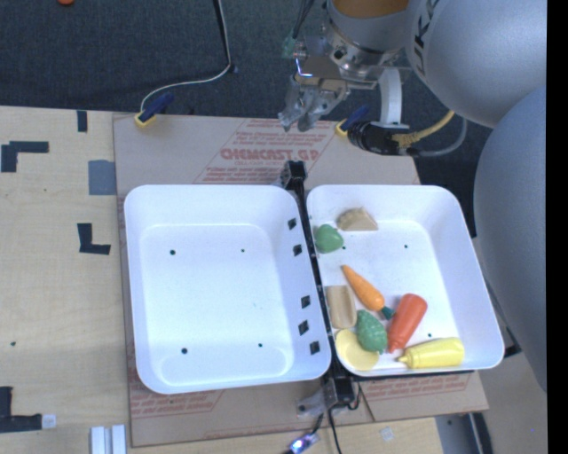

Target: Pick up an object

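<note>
Two shallow white plastic bins (142, 266) side by side, left one bare-floored; grey metal two-finger gripper (302, 115) raised beyond their upper rims, finger spread impossible to tell.

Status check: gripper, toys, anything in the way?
Gripper raised beyond the bins, nothing between its fingers. Toys, including the carrot, lie in the right bin. Nothing visibly blocking.

The arm (497, 62) was built of big, smooth, rounded grey shells, with an orange band (368, 7) above the wrist. Below the band sat a silvery metal collar, and the tool (302, 113) was small, grey metal, with thin wires beside it.
</note>
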Robot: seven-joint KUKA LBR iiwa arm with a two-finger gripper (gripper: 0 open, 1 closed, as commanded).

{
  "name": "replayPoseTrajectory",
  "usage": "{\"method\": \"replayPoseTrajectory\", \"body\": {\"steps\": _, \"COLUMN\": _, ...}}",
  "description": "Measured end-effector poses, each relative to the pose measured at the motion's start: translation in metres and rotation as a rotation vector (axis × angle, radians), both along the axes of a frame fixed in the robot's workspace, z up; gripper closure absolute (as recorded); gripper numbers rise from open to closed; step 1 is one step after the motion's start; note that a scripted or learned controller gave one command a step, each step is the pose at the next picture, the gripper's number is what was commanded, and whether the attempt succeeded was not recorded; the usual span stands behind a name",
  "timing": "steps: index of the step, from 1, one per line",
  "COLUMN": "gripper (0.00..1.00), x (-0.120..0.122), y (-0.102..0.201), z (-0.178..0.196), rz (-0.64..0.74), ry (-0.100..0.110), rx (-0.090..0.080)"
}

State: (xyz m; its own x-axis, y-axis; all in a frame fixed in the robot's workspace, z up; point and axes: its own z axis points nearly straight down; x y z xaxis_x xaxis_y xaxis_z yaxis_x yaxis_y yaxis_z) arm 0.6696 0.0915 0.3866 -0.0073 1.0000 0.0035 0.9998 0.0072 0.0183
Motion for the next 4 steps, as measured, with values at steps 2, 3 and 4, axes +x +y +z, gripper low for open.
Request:
{"method": "replayPoseTrajectory", "body": {"steps": 2, "gripper": 1.0, "x": -0.037, "y": 0.044, "z": -0.194, "rz": -0.006, "ry": 0.026, "rx": -0.006}}
{"method": "replayPoseTrajectory", "body": {"steps": 3, "gripper": 1.0, "x": -0.001, "y": 0.1, "z": -0.175, "rz": -0.001, "ry": 0.016, "rx": -0.002}}
{"method": "replayPoseTrajectory", "body": {"steps": 4, "gripper": 1.0, "x": -0.006, "y": 0.144, "z": -0.213, "rz": -0.002, "ry": 0.023, "rx": -0.004}}
